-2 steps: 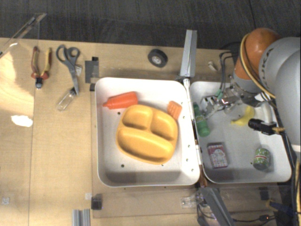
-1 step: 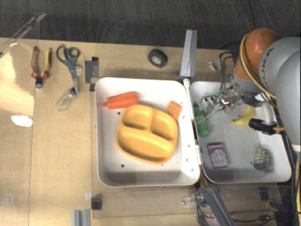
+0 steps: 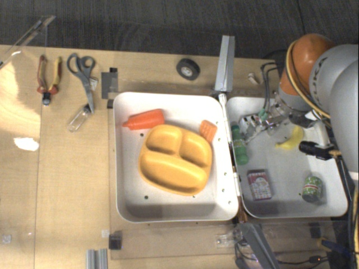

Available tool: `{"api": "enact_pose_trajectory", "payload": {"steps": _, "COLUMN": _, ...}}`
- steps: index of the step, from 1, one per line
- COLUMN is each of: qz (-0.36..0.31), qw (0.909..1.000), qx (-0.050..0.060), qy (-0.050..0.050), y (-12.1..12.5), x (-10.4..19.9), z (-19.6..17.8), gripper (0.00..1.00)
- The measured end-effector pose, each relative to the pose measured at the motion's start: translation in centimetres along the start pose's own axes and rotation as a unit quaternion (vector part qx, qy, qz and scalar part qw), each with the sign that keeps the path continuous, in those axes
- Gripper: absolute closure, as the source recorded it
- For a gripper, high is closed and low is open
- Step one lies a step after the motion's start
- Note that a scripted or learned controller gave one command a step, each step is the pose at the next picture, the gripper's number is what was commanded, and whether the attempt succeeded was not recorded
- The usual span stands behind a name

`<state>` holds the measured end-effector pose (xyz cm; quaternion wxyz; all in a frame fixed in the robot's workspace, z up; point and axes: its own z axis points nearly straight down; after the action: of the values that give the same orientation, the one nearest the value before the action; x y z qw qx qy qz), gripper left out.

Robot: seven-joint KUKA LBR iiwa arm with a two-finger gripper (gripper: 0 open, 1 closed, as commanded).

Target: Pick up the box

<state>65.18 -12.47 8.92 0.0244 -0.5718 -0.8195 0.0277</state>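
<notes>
Box [image 3: 259, 184] lies flat on floor of right bin [image 3: 336, 206], near its near-left corner, long axis running near to far. Tool [image 3: 259, 122] sits at far-left part of same bin, apart from box; jaw state cannot tell. Box lies nearward of tool, almost straight toward viewer. Green bottle [image 3: 239, 147] stands between, along left wall.

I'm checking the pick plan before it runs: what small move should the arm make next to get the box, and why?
Probably shift the hand toward the bin's near edge and stop above the box. The hand sits near the right bin's far left corner, by the green bottle, while the box lies flat and apart near the front wall.
</notes>
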Motion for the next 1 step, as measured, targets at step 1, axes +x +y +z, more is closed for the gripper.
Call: {"api": "enact_pose_trajectory", "payload": {"steps": 1, "qz": -0.038, "qw": 0.9993, "qx": 0.001, "qy": 0.003, "y": -0.25, "x": -0.48, "z": 0.02, "gripper": 0.00}}
